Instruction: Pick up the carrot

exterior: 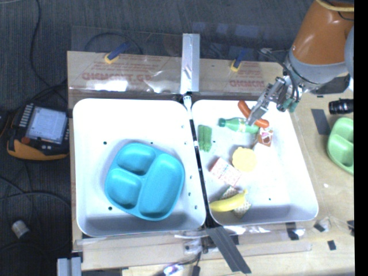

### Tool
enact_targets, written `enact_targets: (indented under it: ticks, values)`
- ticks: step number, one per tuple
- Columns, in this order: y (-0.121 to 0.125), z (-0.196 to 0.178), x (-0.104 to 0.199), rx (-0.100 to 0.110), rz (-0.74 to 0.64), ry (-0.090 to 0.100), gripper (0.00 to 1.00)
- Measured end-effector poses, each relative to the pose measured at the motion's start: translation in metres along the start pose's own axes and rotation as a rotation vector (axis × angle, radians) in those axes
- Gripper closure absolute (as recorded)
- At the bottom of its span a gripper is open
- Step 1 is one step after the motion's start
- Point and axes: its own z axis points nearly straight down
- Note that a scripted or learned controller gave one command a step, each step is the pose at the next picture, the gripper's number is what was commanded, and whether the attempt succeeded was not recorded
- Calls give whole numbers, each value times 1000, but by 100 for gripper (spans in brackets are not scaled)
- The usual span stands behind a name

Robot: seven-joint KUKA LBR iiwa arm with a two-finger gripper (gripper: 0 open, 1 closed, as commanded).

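Note:
The carrot [244, 106], a short orange-red stick, lies at a slant near the back of the right bin [299, 171]. Its two ends show on either side of my gripper [253, 115], whose tip comes down across the carrot's middle from the upper right. The gripper's tip also sits just above the cap end of a green bottle [233, 123]. The carrot looks level with the bin floor, and the arm's orange band [322, 27] is at the top right.
The right bin also holds a green block [204, 138], a small red-and-white box [265, 137], a yellow disc [244, 158], a pink-and-white box [225, 172] and a banana [227, 203]. A blue divided plate [145, 180] lies in the left bin [92, 131]. A green thing [343, 142] sits on the bench at right.

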Motion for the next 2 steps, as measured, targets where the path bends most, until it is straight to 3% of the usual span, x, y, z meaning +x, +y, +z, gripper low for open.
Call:
enact_targets:
  ticks: [1, 2]
  values:
    - [49, 90, 62, -1, 1, 3, 100]
    - [15, 60, 55, 1, -143, -1, 100]
